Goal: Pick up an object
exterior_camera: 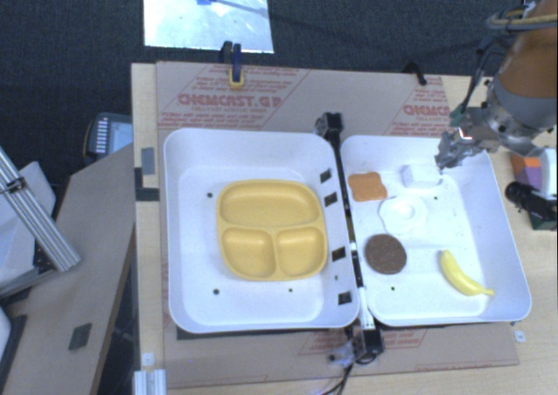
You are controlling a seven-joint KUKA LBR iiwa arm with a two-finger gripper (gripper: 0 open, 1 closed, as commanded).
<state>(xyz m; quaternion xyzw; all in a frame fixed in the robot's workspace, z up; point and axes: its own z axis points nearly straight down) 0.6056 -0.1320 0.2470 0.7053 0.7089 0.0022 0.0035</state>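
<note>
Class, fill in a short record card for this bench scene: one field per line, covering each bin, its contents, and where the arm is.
left bin: holds a yellow divided plate with three compartments
right bin: holds the loose items
items: orange toast-like slice, brown round patty, yellow banana, white fried egg, small white block
gripper: above the right bin's far edge, near the white block
grasp: nothing seen held

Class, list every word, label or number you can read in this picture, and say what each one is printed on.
"CHEMCAST" in red, printed on the brown board under the bins, far left; the letters after it are blurred.
The same red print on the board's far right is partly covered.
Red print along the board's near edge: too small to read.
</note>
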